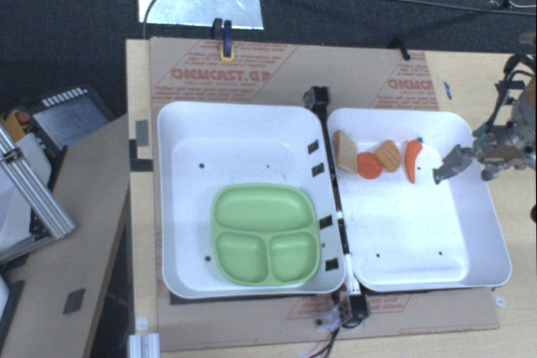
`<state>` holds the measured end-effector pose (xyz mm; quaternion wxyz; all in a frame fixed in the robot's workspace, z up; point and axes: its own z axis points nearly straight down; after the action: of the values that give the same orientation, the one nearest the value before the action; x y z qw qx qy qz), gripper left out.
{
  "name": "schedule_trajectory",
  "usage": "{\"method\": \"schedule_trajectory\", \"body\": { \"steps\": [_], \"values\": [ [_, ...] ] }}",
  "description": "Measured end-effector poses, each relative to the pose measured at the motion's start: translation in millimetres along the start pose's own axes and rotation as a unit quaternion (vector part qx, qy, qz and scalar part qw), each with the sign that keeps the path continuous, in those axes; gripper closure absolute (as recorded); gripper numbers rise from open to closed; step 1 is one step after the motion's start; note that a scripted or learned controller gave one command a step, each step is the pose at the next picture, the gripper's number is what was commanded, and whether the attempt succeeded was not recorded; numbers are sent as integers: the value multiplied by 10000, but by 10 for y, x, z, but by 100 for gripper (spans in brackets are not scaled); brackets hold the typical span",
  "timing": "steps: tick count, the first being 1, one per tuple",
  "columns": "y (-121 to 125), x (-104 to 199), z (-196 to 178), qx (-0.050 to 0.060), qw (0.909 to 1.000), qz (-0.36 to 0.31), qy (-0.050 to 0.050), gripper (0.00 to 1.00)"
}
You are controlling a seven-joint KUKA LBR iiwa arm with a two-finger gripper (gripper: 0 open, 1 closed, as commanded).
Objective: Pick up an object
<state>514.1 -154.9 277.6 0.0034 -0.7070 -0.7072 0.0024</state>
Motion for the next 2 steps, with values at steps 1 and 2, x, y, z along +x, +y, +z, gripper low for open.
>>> {"method": "schedule_trajectory", "body": {
  "steps": [1,2],
  "values": [
    [19,4,-54,-51,10000,-15,-11,0],
    [56,96,423,-38,10000,-8,-5,0]
  ]
}}
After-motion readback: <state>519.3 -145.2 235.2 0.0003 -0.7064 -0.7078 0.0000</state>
